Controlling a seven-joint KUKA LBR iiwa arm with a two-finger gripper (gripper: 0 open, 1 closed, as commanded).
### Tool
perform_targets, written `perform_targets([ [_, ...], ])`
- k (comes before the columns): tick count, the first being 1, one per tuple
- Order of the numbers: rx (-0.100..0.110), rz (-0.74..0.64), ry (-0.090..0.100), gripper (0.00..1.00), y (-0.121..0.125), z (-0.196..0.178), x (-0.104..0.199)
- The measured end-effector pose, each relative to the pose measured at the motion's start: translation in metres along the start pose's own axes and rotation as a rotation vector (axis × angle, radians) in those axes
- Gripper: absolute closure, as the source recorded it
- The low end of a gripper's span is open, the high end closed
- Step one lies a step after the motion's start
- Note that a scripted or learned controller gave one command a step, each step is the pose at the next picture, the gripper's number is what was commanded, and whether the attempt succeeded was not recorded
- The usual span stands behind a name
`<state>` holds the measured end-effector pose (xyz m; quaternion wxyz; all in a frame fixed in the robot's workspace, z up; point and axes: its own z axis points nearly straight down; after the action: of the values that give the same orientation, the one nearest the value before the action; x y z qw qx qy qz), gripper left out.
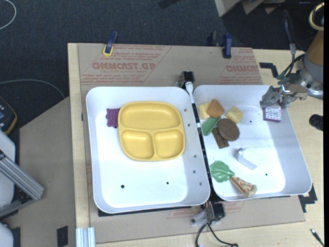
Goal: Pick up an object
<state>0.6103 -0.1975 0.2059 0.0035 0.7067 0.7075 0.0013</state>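
- At the far right rim of the right bin (303,175), the gripper (274,101) hung low, with a small pink-and-white card (272,113) just beneath its tips.
- Whether the fingers were spread, pressed together or pinching that card could not be told; the tips were too small and blurred, so no hold could be claimed.
- The step in hand looked like the approach or the first bite of a pick, aimed at the card near the bin's right wall.
- The other candidates lay well apart from the gripper: a cluster of toy food at the bin's left side, with a brown disc (227,129), a tan wedge (215,107), a yellow block (235,115) and a green leaf (208,126) touching or overlapping one another.
- Nearer the front lay a grey block (246,159), a second green piece (221,171) and a pizza slice (243,185).
- The left bin (103,184) held a yellow tray (151,129) with a purple piece (112,117) just beside its left edge.
- The next move probably called for a firm close on the card and a straight lift, then a check that it rose with the fingers.
- The card's nearness to the rim may have left little room for the outer finger.
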Motion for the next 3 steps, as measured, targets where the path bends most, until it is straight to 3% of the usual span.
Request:
perform_targets([
  [1, 0.001, 0.0, 0.001, 1.0, 0.001, -0.021, 0.0],
  [2, 0.009, -0.004, 0.006, 1.0, -0.02, -0.031, 0.05],
  [3, 0.012, -0.003, 0.006, 1.0, -0.042, -0.019, 0.093],
])
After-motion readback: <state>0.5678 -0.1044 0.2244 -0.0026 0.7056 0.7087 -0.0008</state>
